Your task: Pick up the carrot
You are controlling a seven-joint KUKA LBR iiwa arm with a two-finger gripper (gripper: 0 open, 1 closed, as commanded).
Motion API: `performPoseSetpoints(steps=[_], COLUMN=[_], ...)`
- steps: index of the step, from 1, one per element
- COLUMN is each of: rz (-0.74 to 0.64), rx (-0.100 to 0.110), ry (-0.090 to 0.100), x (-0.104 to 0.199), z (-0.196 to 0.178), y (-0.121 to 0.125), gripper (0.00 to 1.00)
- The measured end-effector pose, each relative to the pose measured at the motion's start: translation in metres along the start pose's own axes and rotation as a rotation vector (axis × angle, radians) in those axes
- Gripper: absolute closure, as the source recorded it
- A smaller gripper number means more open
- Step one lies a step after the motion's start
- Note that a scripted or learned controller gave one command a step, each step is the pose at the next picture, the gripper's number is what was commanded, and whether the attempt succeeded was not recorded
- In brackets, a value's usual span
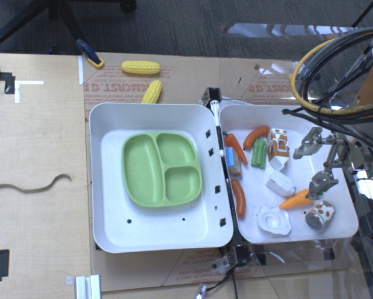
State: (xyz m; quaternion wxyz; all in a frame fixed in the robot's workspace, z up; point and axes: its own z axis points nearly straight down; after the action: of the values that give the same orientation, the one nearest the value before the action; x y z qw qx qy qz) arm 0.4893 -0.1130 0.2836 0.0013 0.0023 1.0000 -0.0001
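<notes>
Hovering open tool (316,165) nr carrot (295,200); white block (279,183), spotted cup (320,213) crowding.

The bench (37,136) is being seen as a pale wooden surface, partly covered by a cardboard sheet (193,73). Two white bins are being carried side by side on the cardboard: the left bin (99,185) and the right bin (342,229), touching at their inner rims. Two yellow corn cobs (141,67) (151,92) are lying on the cardboard above the left bin. A thin wavy cord (30,187) is resting on the bare wood at the left.
</notes>
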Motion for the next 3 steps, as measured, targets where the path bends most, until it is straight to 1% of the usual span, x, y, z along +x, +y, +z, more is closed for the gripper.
performPoseSetpoints(steps=[1,2,3], rz=[0.133,-0.012,-0.15], rx=[0.001,-0.001,0.0], ry=[0.0,0.001,0.0], x=[0.01,0.011,0.008], z=[0.028,0.143,0.192], y=[-0.085,-0.1,-0.108], gripper=[0.0,0.0,0.0])
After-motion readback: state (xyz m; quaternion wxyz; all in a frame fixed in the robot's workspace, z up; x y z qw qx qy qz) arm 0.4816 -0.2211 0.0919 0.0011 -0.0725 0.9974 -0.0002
